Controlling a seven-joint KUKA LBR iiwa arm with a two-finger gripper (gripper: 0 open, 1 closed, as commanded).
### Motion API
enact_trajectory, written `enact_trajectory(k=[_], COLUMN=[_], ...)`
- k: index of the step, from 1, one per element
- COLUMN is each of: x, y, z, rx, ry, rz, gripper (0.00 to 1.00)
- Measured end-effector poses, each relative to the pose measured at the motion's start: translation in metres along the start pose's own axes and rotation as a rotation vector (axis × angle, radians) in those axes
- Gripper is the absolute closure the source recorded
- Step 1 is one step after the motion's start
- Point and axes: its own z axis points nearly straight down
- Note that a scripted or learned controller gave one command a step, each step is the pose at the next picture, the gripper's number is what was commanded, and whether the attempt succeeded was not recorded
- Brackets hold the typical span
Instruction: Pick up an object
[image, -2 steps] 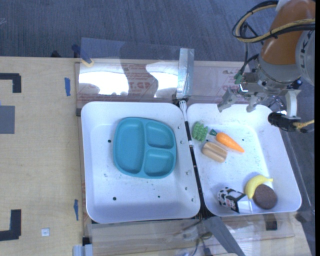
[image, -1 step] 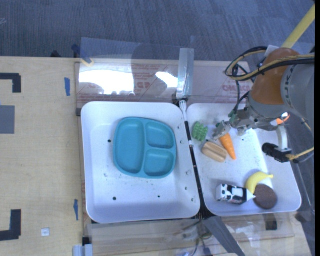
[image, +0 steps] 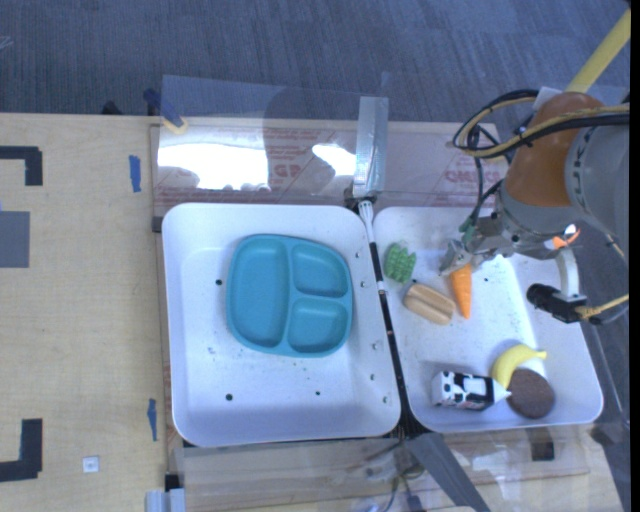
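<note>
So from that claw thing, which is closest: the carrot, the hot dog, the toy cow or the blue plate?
From the gripper in the camera view:
1. Carrot, right at the fingertips, right bin.
2. Hot dog, just left of the carrot.
3. Toy cow, near edge of the right bin.
4. Blue plate, left bin.

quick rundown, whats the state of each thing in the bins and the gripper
blue plate: flat in the left bin, nothing on it
green toy: loose in the right bin, near the divider
hot dog: lying flat, below the green toy
carrot: on end, top at the gripper
cow: lying on the bin floor
banana: against the brown ball
gripper: down at the carrot's top, grasp not clear
</note>
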Motion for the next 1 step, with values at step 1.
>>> enact_trajectory(k=[1], x=[0.0664], y=[0.0422], z=[-0.0890], rx=[-0.007], ry=[0.000], rz=[0.110], gripper=[1.00])
